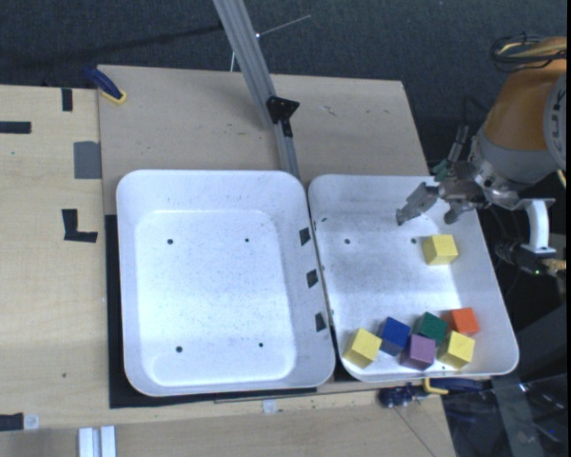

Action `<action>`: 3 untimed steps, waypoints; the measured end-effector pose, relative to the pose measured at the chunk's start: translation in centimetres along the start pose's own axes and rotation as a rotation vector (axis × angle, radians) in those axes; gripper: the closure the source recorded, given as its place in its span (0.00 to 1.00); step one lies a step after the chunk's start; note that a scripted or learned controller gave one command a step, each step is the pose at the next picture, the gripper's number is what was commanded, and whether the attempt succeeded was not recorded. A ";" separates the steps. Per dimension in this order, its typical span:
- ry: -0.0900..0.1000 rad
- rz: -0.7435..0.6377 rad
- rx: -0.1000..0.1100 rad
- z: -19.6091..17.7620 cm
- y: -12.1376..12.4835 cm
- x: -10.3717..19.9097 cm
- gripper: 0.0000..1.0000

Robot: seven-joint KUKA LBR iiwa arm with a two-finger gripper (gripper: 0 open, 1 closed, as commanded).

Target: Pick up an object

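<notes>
The gripper (428,205) is seen above the upper part of the right bin (362,284), reaching in from the right. Its fingers are spread apart with nothing between them.

A lone yellow cube (440,248) lies just below and to the right of the gripper, well apart from the others and from the bin walls. A cluster is found along the near edge of the bin: a second yellow cube (364,347), a blue cube (395,334), a green cube (431,327), a purple cube (422,350), an orange cube (463,321) and a third yellow cube (459,349), several of them touching.

The lone cube is judged the easiest target. It is likely light and rigid, perhaps painted wood or foam, with flat faces that should be gripped squarely on two opposite sides. A skewed approach could push it aside on the smooth floor. The clustered cubes leave little room for fingers between them.
</notes>
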State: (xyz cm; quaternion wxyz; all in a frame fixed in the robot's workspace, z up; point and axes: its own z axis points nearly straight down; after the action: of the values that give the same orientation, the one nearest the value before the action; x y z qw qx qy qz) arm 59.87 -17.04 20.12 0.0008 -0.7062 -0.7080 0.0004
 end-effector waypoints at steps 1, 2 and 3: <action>0.000 0.000 0.000 0.0 0.0 0.0 0.00; 0.000 0.000 0.006 6.2 -0.6 0.6 0.00; -0.001 0.001 0.004 11.3 -0.7 0.7 0.00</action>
State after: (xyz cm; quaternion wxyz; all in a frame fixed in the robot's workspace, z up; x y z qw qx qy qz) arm 59.11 -16.33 8.84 0.0020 -0.7065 -0.7078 0.0021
